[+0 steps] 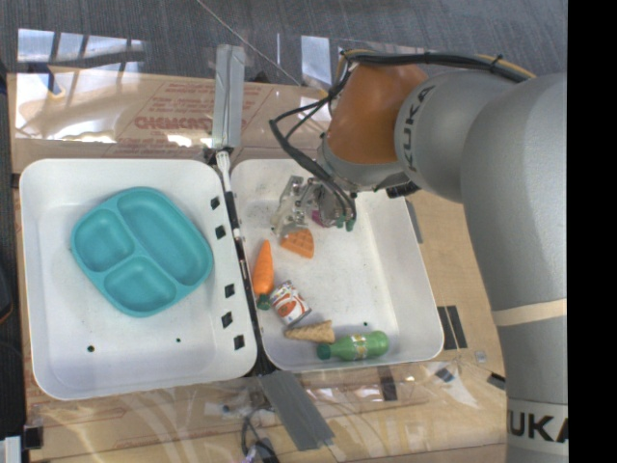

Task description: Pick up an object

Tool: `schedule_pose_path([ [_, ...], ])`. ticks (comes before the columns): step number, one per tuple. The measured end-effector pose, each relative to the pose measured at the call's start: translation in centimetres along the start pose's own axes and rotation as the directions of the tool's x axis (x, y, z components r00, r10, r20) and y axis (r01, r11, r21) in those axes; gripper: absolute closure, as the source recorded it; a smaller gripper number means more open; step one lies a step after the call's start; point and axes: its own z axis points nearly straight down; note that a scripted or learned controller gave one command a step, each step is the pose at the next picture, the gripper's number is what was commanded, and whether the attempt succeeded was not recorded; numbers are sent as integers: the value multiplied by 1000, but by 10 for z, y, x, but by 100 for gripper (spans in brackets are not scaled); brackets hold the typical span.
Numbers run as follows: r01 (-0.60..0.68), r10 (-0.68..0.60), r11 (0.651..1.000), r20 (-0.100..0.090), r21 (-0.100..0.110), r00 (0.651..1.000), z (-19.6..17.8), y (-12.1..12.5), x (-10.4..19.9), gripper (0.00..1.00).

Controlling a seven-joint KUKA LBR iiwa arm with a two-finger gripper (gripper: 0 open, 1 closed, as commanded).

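Orange waffle (pixel 299 245) seemingly just below gripper (pixel 289 222).

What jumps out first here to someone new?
The big grey arm with its orange band, reaching in from the right over the right bin. Then the teal divided plate alone in the left bin, and the gripper just above an orange waffle-like piece.

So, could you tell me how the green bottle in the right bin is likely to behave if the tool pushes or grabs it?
The green bottle lies on its side near the right bin front wall, so a sideways push would probably roll it. Its rounded, glossy-looking body may slip between fingers. It looks like a small toy, so likely light and rigid.
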Motion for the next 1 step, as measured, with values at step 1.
schedule_pose_path([
  [1, -66, 66, 998, 5, -4, 998, -94, 78, 57, 100],
])
